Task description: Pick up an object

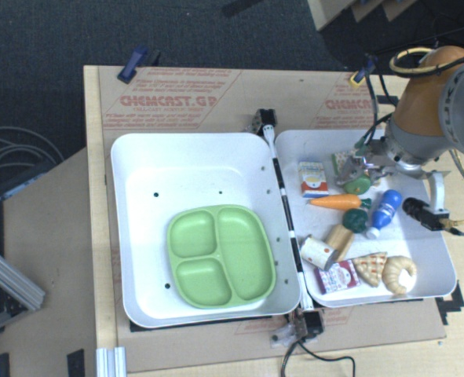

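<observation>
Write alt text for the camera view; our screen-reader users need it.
A grey-and-orange robot arm reaches from the right, its gripper low over the right bin, among a carrot, blue bottle, croissant and other small items. The left bin holds a green divided plate.

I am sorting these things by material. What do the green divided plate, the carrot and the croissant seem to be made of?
The green divided plate looks like moulded plastic with a matte finish: one even colour, soft rounded rims. The carrot seems to be smooth plastic toy food, uniformly orange with a slight sheen. The croissant is probably plastic or rubber too, with a pale glossy highlight; real pastry cannot be ruled out.
</observation>
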Robot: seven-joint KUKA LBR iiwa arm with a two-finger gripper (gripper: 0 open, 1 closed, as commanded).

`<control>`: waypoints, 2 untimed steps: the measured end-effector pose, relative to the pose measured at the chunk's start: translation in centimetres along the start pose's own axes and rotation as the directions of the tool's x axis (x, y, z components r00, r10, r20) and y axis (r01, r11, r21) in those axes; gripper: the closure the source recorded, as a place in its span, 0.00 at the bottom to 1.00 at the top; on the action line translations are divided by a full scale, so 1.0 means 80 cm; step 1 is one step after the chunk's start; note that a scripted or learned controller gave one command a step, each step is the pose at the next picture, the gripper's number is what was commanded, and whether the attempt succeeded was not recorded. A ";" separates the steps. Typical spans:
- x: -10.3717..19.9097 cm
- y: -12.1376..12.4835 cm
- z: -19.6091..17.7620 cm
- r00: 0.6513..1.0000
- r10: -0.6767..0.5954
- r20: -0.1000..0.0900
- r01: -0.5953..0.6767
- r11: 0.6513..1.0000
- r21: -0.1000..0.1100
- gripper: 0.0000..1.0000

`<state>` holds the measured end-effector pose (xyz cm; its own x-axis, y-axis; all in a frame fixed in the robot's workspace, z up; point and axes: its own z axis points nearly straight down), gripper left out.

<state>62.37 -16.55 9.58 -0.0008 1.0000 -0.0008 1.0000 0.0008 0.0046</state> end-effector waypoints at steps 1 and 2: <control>0.036 -0.089 -0.053 1.000 0.000 -0.002 0.000 1.000 0.006 1.00; 0.118 -0.033 -0.112 1.000 -0.001 -0.002 0.001 1.000 0.003 1.00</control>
